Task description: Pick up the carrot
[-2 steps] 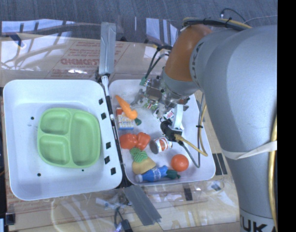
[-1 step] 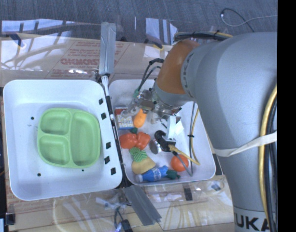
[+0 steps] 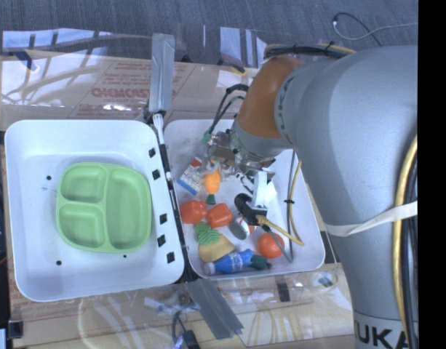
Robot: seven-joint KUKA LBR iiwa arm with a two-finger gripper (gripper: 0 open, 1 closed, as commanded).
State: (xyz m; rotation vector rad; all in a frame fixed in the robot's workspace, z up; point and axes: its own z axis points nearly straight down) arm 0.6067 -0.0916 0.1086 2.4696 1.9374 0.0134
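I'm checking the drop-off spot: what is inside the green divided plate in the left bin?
The green plate shows three bare compartments, nothing lying in any. It rests in the left bin; the bin floor beneath it is covered.

Two white bins (image 3: 19, 195) on bench (image 3: 99, 86)

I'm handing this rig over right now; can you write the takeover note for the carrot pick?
Claw: low in the right bin, at its upper part; whether it is open or shut cannot be told, and no grip is confirmed.
Carrot: small orange piece lying in the right bin just below the claw, among the other toy food.
Left bin: holds the green divided plate.
Done: arm has reached the carrot's area.
Left: secure the carrot and lift it.
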